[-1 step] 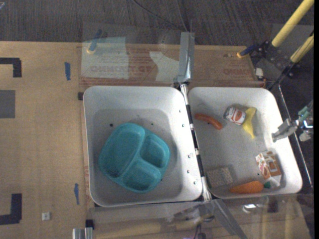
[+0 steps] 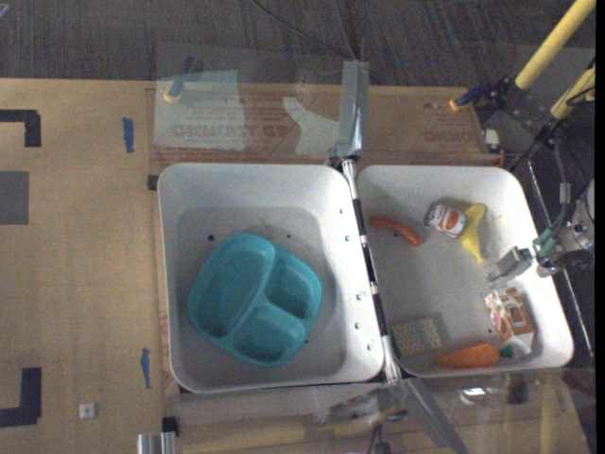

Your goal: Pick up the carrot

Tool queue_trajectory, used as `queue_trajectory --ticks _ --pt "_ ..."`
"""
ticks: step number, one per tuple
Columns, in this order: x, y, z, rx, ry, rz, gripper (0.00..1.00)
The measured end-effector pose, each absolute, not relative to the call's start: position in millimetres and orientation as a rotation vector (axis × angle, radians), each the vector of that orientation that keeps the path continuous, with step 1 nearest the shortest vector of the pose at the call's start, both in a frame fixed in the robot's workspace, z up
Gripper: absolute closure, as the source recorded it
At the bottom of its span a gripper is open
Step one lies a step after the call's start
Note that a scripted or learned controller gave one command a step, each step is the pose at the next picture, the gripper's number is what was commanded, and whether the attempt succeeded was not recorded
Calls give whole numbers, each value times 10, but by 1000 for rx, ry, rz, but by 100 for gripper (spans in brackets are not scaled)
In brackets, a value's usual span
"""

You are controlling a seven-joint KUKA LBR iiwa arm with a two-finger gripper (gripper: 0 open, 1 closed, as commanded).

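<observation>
Carrot [image 2: 470, 356]: smooth orange taper (green tip), below-left of pincer [image 2: 509, 265] | pincer: metallic, grip state unreadable, over right bin [image 2: 444, 183]

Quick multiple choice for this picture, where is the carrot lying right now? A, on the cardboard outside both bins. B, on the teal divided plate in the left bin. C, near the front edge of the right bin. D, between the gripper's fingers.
C: the carrot lies on the floor of the right bin near its front edge, apart from the gripper, which is above it in the view.
</observation>
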State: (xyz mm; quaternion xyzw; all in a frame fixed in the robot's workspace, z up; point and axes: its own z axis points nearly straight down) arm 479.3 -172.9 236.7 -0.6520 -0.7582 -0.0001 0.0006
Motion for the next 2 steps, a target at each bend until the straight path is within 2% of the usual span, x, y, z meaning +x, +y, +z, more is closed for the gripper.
queue_trajectory --ticks 1,2 --pt "4799 -2159 2335 -2134 -2311 -1 0" --pt "4879 -1688 2691 -1372 -2834 -1 0"
